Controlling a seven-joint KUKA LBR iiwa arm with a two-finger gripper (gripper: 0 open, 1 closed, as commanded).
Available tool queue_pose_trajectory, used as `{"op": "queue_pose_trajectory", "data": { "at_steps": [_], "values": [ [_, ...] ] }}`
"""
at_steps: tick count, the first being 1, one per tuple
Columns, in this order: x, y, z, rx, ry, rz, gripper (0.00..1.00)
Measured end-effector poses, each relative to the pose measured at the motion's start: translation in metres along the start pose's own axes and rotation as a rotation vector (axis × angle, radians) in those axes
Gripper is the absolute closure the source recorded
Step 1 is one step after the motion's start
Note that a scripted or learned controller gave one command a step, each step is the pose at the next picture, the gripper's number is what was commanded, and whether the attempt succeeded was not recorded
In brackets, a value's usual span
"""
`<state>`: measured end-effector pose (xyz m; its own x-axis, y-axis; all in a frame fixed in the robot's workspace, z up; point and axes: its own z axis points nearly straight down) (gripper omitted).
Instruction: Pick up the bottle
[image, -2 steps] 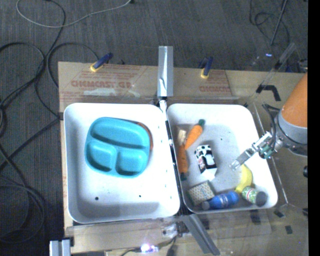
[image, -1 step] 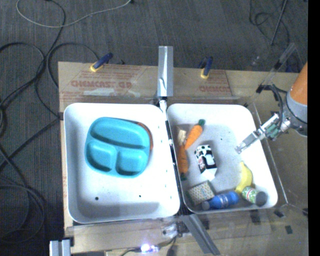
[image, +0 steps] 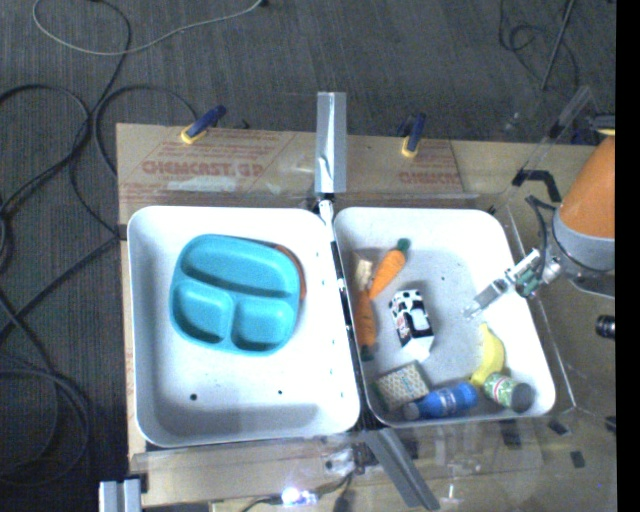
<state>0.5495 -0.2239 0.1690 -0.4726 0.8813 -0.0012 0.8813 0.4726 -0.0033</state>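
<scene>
The bottle is blue with a dark cap and lies on its side near the front wall of the right bin. My gripper hangs over the right part of that bin, slanting down from the arm's orange-banded wrist. Its tip is above bare bin floor, just behind the banana and well back from the bottle. Nothing is visibly held.
Around the bottle lie a green can, a speckled sponge-like block, a black-and-white carton, a carrot and a brown stick-like item. The left bin holds a blue divided tray.
</scene>
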Motion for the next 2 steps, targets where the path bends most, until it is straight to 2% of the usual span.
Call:
{"op": "queue_pose_trajectory", "data": {
  "at_steps": [1,2],
  "values": [
    [0.043,-0.051,-0.033,-0.002,0.003,0.237,0.0],
    [0.117,-0.011,0.019,-0.002,0.003,0.152,0.0]
  ]
}}
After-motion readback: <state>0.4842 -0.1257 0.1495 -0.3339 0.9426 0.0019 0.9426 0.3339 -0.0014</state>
